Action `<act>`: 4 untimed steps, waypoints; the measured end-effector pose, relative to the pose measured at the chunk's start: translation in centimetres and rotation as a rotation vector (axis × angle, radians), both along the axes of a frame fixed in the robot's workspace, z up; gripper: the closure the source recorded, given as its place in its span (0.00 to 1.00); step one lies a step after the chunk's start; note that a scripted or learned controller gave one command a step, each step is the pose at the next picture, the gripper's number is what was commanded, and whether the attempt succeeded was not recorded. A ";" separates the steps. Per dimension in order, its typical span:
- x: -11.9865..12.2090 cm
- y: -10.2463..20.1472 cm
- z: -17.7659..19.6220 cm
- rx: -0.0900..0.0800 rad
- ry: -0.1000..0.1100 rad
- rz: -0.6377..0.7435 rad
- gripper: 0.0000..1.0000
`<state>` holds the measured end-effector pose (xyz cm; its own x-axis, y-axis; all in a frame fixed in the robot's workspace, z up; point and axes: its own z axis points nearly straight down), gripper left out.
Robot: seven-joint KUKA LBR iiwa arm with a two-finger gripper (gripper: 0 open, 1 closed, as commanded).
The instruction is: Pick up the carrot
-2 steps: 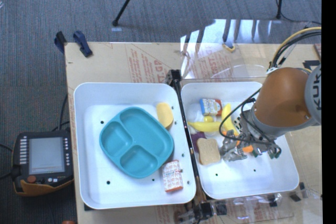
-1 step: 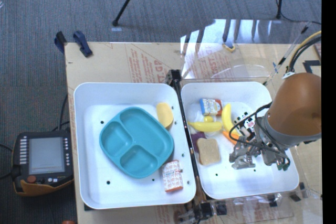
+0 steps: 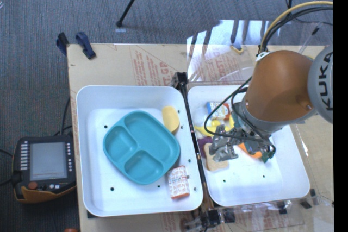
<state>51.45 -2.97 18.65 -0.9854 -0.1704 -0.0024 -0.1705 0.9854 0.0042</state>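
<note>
Carrot (image 3: 253,151) sitting in the right bin (image 3: 296,185), just right of the end effector (image 3: 224,150) and partly under the arm, long axis unclear, no telling the end effector's open-or-closed state.

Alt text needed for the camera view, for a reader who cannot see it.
The gripper of a grey and orange arm hangs low in the right bin, over a clutter of small items, with the orange carrot just beside it. The left bin holds a teal divided plate, a yellow piece and a small packet.
</note>
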 end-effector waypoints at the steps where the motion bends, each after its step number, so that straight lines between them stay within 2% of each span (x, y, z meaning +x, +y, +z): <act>1: -0.1 -0.6 -0.2 -0.003 0.004 0.111 1.00; 2: 6.4 -1.9 -0.2 -0.002 0.002 0.114 1.00; 3: 2.6 -5.4 -4.7 0.002 0.006 0.525 1.00; 4: -1.6 -6.5 -3.7 0.000 0.005 0.395 1.00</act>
